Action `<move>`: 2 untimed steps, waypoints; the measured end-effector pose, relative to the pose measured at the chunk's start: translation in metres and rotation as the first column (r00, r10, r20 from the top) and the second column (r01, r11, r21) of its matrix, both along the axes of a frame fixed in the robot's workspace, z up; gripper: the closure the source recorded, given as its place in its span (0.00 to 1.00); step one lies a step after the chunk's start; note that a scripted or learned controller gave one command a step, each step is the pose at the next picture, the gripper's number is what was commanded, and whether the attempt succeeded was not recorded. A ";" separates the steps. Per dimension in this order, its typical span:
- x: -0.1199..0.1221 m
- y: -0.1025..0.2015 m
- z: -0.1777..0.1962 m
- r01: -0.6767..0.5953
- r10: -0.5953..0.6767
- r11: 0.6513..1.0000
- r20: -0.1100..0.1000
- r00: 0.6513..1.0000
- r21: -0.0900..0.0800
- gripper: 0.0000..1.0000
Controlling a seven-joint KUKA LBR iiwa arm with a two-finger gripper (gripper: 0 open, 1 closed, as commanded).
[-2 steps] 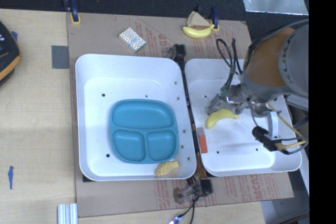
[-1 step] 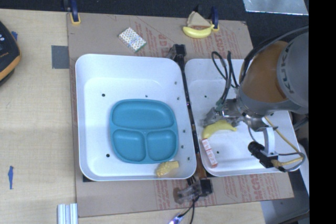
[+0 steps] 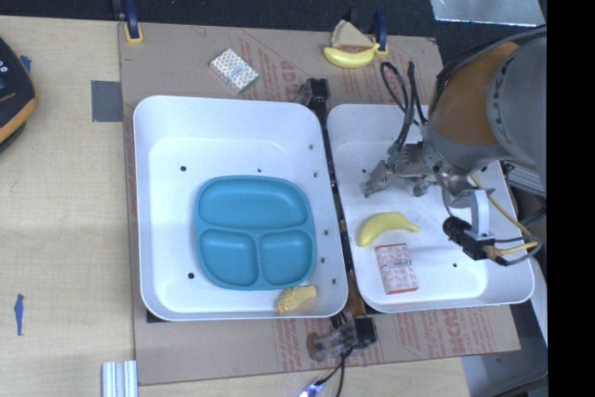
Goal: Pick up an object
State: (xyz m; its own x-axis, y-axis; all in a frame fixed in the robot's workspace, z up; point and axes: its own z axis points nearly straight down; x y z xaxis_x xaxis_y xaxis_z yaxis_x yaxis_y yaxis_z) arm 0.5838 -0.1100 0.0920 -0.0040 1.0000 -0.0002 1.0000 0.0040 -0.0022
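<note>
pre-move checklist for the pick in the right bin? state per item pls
1. Target present: banana lies in the right bin, ok.
2. Second option: red-and-white packet just below the banana, apart from it, ok.
3. Gripper over the right bin, above the banana in the view, ok.
4. Gripper carrying nothing: cannot tell.
5. Height above bin floor: cannot tell.
6. Cables draped over the bin's top rim near the gripper: not ok.
</note>
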 end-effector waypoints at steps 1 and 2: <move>-0.072 -0.025 -0.001 0.000 0.000 1.000 -0.002 1.000 0.000 0.00; -0.108 -0.006 -0.001 0.000 0.000 1.000 -0.002 1.000 0.001 0.00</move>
